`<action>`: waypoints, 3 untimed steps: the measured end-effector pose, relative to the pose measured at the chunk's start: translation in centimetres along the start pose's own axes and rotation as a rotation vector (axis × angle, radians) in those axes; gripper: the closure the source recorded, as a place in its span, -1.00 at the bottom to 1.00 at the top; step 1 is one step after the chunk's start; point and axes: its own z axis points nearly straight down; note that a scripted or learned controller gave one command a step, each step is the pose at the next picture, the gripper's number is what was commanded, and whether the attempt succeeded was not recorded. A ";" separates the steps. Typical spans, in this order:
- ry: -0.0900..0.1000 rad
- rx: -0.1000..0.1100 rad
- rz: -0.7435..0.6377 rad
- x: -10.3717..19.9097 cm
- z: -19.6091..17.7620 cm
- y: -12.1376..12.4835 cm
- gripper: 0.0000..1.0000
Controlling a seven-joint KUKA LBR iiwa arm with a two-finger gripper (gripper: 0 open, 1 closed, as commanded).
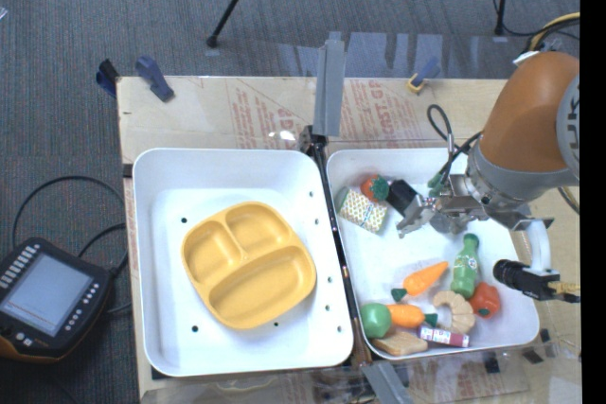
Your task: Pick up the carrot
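Carrot lies in the right bin, near its middle, tilted with the orange tip pointing up and to the right and the green top low on the left. A second carrot-like piece with a green top lies just nearer, beside a green round fruit. A green bottle stands just right of the carrot, so an approach from that side looks tight.

The end effector hangs over the far part of the right bin, apart from the carrot and a little farther back, next to a patterned box. Whether it is spread or closed I cannot tell; nothing shows in its grip. Judging by this, the grasp has not begun: the arm is placed above the clutter, likely so it can descend onto the carrot.

The left bin carries a yellow divided plate, well apart from the work. Both bins sit side by side on the surface.
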 end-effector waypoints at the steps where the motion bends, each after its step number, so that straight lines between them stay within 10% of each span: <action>1: -0.002 0.000 -0.083 -3.4 12.1 -3.4 -1.00; 2: 0.000 0.000 -0.100 -4.7 12.1 -6.0 -1.00; 3: 0.002 0.000 -0.095 -4.8 11.2 -6.0 1.00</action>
